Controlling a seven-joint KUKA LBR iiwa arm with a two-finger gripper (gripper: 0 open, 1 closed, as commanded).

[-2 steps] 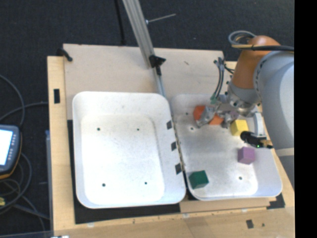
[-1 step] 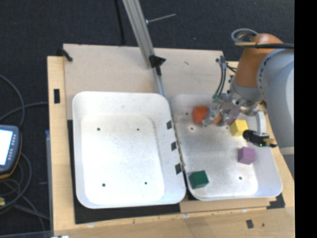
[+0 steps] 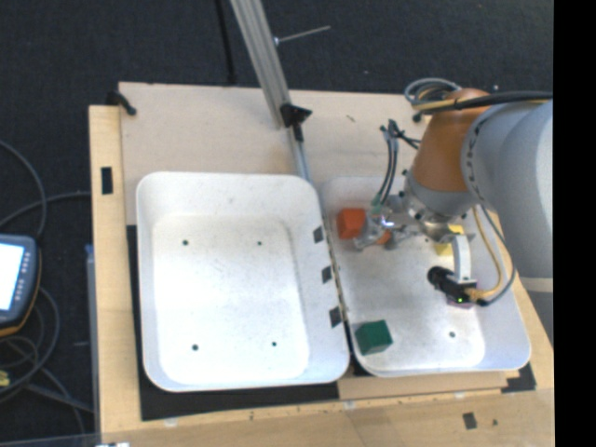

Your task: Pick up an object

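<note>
White right bin (image 3: 484, 343) — small orange block (image 3: 351, 223), green block (image 3: 373, 336).

Aluminium pole (image 3: 264, 49), handheld screen (image 3: 15, 282)

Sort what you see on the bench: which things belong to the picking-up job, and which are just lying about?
Job: pincer; orange block; green block; right bin.
Lying about: left bin; metal pole; handheld screen; cables.
</note>
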